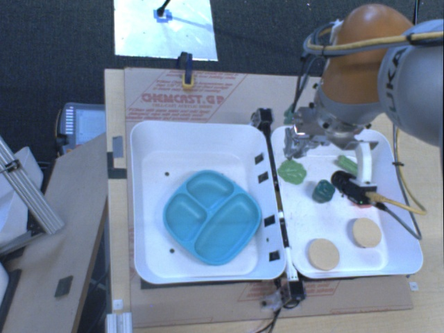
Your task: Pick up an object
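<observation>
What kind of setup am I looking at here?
Probably a robot lab's picking bench: two white bins side by side on a board, a blue divided plate, toy food pieces such as a green lump.

You see two bins (201,134) of smooth, matt white plastic. The blue divided plate (212,216) at nine o'clock looks like satin plastic. The bench board (208,92) reads as matt cardboard; the sheet (163,19) at twelve o'clock looks like glossy metal.

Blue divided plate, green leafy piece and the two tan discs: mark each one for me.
Blue divided plate (211,217): camera view, on its centre ridge.
Green leafy piece (292,171): camera view, its middle.
Nearer tan disc (323,254): camera view, top face.
Farther tan disc (366,232): camera view, top face.
</observation>
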You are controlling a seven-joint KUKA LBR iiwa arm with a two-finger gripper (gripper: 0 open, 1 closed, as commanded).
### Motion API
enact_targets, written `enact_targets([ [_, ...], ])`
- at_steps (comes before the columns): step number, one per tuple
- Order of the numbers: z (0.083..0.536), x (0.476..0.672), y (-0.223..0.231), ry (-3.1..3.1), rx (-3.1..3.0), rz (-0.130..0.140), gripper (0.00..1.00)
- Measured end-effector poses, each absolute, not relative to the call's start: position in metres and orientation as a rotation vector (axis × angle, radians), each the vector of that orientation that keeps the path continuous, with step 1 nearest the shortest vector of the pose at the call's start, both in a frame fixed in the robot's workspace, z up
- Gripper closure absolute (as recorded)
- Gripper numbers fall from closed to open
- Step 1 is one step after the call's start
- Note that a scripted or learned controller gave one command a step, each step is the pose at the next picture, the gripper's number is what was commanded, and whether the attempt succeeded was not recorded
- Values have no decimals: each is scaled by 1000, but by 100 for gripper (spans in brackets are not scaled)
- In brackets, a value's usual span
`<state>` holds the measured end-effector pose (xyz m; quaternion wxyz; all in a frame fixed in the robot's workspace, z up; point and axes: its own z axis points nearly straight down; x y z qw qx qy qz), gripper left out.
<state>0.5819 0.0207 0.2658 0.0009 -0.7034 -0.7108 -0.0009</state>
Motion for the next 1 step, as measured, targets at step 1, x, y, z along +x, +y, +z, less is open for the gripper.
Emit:
enact_targets([
  [1, 241, 563, 72, -2230, -2209, -1, 100],
])
